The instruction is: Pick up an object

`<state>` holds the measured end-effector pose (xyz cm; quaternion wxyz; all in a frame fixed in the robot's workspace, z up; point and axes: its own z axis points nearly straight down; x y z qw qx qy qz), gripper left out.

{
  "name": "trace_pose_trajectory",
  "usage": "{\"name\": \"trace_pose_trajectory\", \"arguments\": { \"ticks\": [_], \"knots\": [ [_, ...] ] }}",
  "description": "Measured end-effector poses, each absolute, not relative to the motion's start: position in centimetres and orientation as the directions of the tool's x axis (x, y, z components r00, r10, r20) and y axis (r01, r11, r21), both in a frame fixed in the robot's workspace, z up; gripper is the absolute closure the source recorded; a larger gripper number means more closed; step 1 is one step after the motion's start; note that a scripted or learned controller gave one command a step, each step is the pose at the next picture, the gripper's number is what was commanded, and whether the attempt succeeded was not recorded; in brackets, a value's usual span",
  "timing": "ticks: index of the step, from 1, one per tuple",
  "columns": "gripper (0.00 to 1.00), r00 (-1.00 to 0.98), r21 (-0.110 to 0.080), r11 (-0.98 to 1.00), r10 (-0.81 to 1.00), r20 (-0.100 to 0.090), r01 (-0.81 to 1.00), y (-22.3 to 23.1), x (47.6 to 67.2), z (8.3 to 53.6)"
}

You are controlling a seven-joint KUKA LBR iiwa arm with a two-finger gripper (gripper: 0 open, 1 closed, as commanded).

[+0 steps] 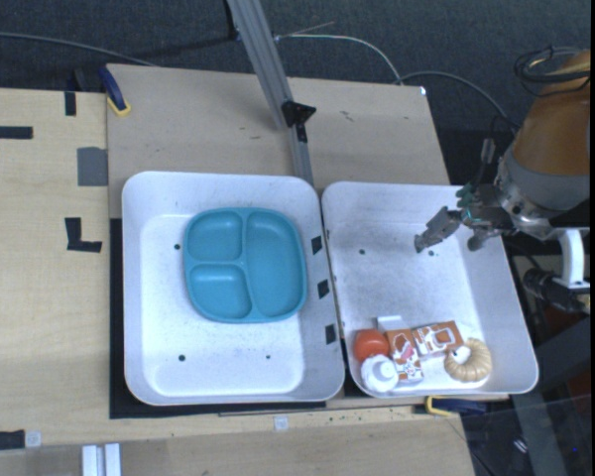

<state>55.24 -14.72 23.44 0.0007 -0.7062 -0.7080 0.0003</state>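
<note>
A pale wooden counter (pixel 40 266) fills the frame, marked with dark tape on the left, and it carries two shallow white bins side by side. The left bin (pixel 149 365) holds a teal divided plate (pixel 245 264) at its centre. The right bin (pixel 496 305) has a bare floor across its upper part, with all its objects crowded into the lower edge of the frame.

The end effector (pixel 438 232) hangs over the upper middle of the right bin, reaching in from the frame's right side. Nothing is visible between its fingers, and whether they stand wide or narrow I cannot tell from this slanted view.

The candidate objects lie in a short row running left to right along the bin's lower wall: an orange round object (pixel 370 344), a small white piece (pixel 380 373) just below it, a red-and-white packet (pixel 423 350) beside them, and a tan ring-shaped thing (pixel 470 360) at the row's right end.

The relation that matters: every one of these sits toward the bottom of the frame from the end effector, well apart from it, with the packet most nearly straight below. I judge the coming move needs a travel down-frame before any descent. The objects touch or nearly touch, so a clean grasp on one looks difficult.
</note>
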Motion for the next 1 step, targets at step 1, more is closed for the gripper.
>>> {"name": "trace_pose_trajectory", "arguments": {
  "ticks": [1],
  "knots": [
    [0.00, -0.003, -0.002, 0.003, 1.000, 0.001, 1.000, -14.72, 55.24, 23.44]
  ]
}}
